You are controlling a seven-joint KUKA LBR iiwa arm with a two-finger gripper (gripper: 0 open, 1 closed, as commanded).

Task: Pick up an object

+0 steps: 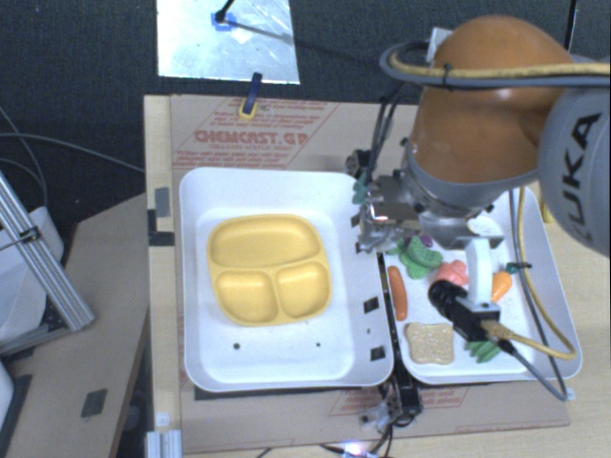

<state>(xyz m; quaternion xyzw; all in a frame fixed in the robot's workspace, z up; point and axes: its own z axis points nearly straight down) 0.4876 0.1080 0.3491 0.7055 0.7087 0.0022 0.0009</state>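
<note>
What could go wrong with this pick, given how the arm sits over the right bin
The arm hides much of the right bin, so the pick target is unclear. The toy foods are crowded: the hot dog, bread slice and carrot lie close, so a grab may nudge neighbours or miss.

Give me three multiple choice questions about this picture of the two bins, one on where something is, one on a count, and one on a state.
1. Where does the yellow tray lie?
A. In the left bin
B. In the right bin
C. On the cardboard outside the bins

2. How many compartments does the yellow tray have?
A. Two
B. Three
C. Five

3. How does the slice of toast lie?
A. Standing on edge
B. Flat on the bin floor
C. On top of the yellow tray

Answers: 1 A, the tray sits inside the left bin. 2 B, one wide compartment above two smaller ones. 3 B, the toast lies flat near the front of the right bin, beside the sausage.
</note>
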